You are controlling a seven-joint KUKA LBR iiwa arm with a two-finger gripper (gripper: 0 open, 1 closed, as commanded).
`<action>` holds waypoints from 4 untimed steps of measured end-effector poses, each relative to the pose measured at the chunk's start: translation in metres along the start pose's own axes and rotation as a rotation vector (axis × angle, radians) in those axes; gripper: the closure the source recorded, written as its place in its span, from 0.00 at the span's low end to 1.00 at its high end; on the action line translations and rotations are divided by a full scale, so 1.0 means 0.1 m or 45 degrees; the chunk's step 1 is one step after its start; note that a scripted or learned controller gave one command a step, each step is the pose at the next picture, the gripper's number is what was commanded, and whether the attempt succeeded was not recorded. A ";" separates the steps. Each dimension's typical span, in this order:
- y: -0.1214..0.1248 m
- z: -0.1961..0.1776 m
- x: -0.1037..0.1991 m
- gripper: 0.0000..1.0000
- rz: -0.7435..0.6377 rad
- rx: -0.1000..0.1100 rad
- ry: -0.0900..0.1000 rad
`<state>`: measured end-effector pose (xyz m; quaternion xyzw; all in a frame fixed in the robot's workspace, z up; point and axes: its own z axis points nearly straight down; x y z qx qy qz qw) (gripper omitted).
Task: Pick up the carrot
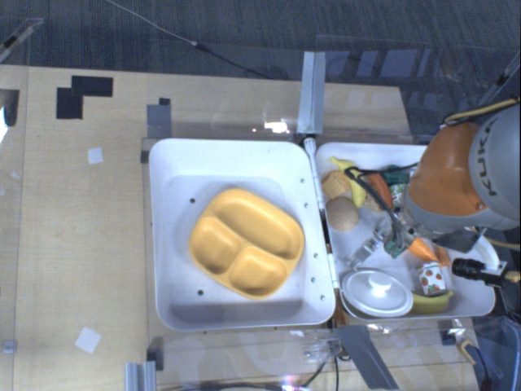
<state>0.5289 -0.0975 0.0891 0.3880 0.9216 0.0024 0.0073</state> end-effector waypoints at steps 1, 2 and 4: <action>0.04 -0.13 -0.01 1.00 -0.008 -0.008 -0.007; -0.27 -0.24 0.30 1.00 0.140 0.009 0.010; 0.40 -0.72 -0.53 1.00 -0.474 -0.001 0.001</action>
